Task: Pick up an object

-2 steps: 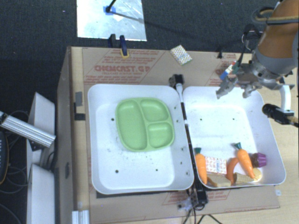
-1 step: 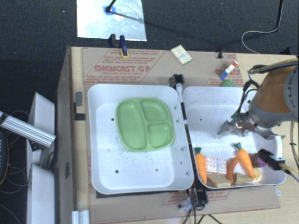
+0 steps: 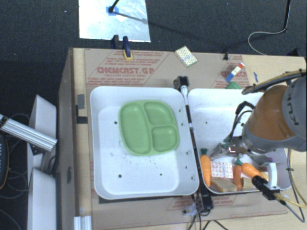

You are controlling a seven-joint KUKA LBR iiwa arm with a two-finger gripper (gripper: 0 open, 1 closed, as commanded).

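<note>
In the near part of the right-hand shallow white bin (image 3: 211,99) lies a small heap of objects. An orange carrot-shaped toy (image 3: 206,168) stands along the bin's left wall. Just right of it is a flat white packet with a red dotted print (image 3: 221,168), its writing too small to read. A second orange carrot-like piece (image 3: 249,169) lies further right, beside a thin red-orange stick (image 3: 237,175). A tan flat slab (image 3: 224,186) sits at the near edge beneath them.

The gripper (image 3: 229,149) is low over this heap, at the far side of the packet; whether its fingers are spread or closed cannot be told, and nothing is seen between them. Above it rises the grey arm with its orange band (image 3: 269,116), reaching in from the right.

The left-hand white bin (image 3: 108,176) holds a green plastic plate with three compartments (image 3: 148,127).

Both bins rest on a brown cardboard sheet (image 3: 124,71) printed in red with "CHEMCAST GP". On its far right lie a small yellow patterned block (image 3: 185,56) and a red, white and blue piece (image 3: 233,73).
</note>
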